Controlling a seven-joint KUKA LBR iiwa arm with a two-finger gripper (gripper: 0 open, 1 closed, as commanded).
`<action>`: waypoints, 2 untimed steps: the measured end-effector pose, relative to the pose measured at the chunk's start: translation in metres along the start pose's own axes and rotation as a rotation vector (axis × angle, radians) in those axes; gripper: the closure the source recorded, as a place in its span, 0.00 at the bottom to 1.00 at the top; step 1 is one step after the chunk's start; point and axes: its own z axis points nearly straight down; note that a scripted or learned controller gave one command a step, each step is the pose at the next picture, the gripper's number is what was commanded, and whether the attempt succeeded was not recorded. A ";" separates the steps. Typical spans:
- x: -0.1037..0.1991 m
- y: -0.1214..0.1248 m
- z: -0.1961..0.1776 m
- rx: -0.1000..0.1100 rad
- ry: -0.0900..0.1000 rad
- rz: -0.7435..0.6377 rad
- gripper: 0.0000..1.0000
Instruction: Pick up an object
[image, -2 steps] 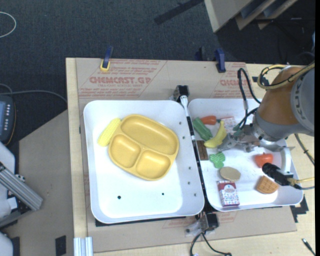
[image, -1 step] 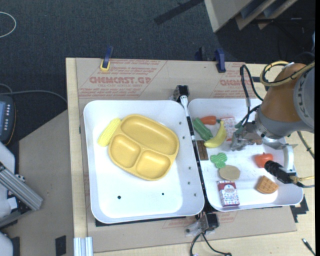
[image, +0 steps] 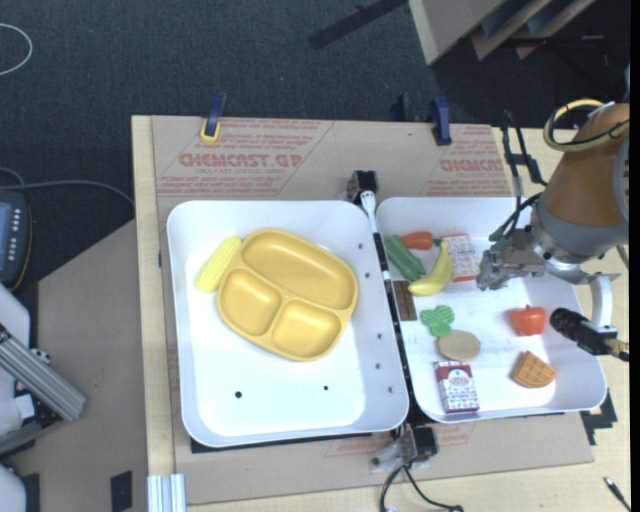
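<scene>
Toy food lies scattered in the right bin (image: 590, 385), with no one piece singled out; a banana (image: 437, 272) curves at about 10 o'clock of the bin's middle, touching a green pepper-like piece (image: 404, 257) on its 9 o'clock side; a small red-orange piece (image: 419, 240) sits just at 12 o'clock of that green one; a pale printed packet (image: 459, 257) lies just at 3 o'clock of the banana; a green leafy piece (image: 437, 319) and a tan round slice (image: 459, 346) sit near the middle; a red and white carton (image: 456, 387) lies at 6 o'clock near the front rim; a tomato (image: 528, 320) rests toward 3 o'clock; a waffle-like wedge (image: 533, 371) lies at 5 o'clock.

The gripper (image: 497, 272) hangs over the bin's upper part, just at 3 o'clock of the packet and at 11 o'clock of the tomato, apart from both; nothing shows between the jaws, and whether they are spread or closed cannot be told from this angle.

The left bin (image: 200, 400) carries a yellow divided plate (image: 288, 293) with a corn cob (image: 218, 264) touching its 9 o'clock edge; both bins sit on a board-covered surface (image: 300, 150).
</scene>
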 end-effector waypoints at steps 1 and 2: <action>-0.006 -0.002 -0.063 -0.003 -0.001 -0.002 1.00; -0.006 -0.001 -0.086 0.000 0.000 -0.003 1.00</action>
